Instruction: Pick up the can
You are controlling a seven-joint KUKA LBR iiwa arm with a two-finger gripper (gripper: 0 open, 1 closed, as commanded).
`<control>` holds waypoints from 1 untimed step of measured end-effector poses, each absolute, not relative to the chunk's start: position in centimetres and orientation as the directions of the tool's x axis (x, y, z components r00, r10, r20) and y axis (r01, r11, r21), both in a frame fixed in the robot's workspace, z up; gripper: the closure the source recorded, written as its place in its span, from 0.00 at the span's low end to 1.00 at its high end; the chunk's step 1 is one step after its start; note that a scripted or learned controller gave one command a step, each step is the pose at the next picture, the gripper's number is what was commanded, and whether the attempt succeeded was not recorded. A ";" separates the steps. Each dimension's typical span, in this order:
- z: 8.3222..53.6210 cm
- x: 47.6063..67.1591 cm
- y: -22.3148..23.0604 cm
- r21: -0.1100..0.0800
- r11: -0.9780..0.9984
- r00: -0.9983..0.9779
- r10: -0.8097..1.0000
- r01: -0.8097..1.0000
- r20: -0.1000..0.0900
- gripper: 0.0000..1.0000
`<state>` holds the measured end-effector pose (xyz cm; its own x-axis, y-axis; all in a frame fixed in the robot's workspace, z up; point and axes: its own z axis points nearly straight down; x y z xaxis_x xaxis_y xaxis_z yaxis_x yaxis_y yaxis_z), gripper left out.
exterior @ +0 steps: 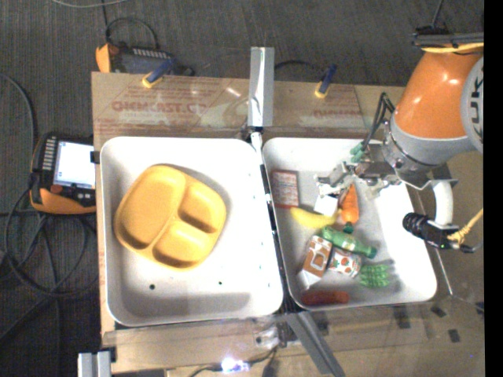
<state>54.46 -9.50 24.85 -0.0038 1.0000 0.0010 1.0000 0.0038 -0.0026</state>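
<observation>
Approach step, by the look of it: gripper poised over the right white bin, claw state impossible to tell, next needing descent onto the small printed can nearer.

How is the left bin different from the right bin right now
The left bin holds a single large yellow divided tray, while the right bin holds a clutter of small items, among them a banana, a carrot and a can. The gripper hangs over the right bin; nothing hangs over the left bin. Both bins are shallow, white and sit side by side.
</observation>
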 end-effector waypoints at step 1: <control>11.0 52.6 -10.1 -0.005 0.027 -0.027 1.000 1.000 0.002 0.00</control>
